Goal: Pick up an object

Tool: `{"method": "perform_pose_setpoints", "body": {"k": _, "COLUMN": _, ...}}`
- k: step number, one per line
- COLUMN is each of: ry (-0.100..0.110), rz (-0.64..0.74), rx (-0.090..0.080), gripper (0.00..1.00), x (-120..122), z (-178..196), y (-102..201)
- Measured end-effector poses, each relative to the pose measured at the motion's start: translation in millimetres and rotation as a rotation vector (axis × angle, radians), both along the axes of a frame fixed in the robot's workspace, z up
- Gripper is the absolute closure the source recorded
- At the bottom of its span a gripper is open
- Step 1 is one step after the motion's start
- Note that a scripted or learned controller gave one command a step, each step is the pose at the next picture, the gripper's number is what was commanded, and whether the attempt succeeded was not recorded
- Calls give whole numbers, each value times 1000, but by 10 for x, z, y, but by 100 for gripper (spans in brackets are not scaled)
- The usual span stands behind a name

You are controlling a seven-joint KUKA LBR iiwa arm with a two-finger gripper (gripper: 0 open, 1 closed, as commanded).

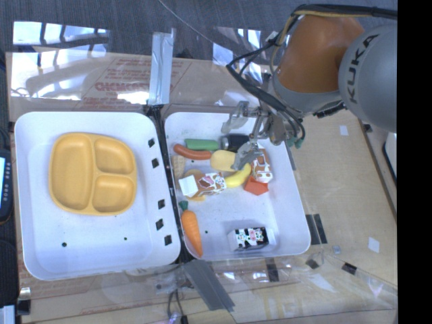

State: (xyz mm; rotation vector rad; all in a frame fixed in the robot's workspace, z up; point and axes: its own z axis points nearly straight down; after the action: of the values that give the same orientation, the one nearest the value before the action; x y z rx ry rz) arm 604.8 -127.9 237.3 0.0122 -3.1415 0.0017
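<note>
While the grey arm is reaching in from the right of the camera view, its gripper is hanging low over the back of the right bin, above the crowd of toy food there. Whether its claw is apart or together I cannot tell, since the metal parts are blurring into the items beneath.

Just under the gripper, a yellow banana is lying beside a pale yellow piece, with a red sausage and a green block sitting toward the back wall. A small dark item is resting next to the green block. A red wedge is lying just right of the banana. An orange carrot is lying along the left wall near the front, and a cow-patterned box is sitting well apart near the front.

In the left bin, a yellow divided plate is lying flat.
</note>
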Motion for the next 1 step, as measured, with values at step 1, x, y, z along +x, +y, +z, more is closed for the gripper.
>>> {"method": "perform_pose_setpoints", "body": {"k": 1, "ry": 9, "rz": 187, "rx": 4, "gripper": 0, "x": -206, "z": -1215, "y": -761}}
